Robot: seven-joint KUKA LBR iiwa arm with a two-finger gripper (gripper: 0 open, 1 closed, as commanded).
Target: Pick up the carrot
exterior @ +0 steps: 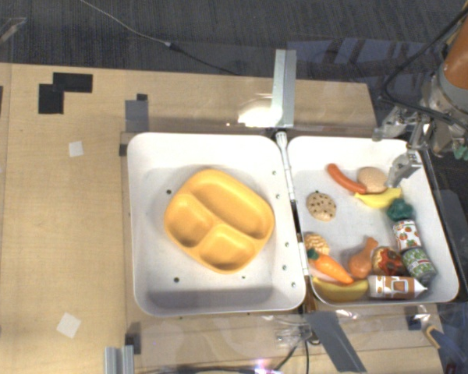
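Observation:
The carrot, orange with a green top at its left end, lies near the front left corner of the right bin. It rests against a yellow banana in front of it and a brown drumstick to its right. My gripper hangs over the far right part of the same bin, near a second banana and a tan bread roll. It is well away from the carrot and has nothing in its grasp.
The right bin also holds a red sausage, a cookie, a green vegetable, two cans and a carton. A yellow divided plate sits in the left bin.

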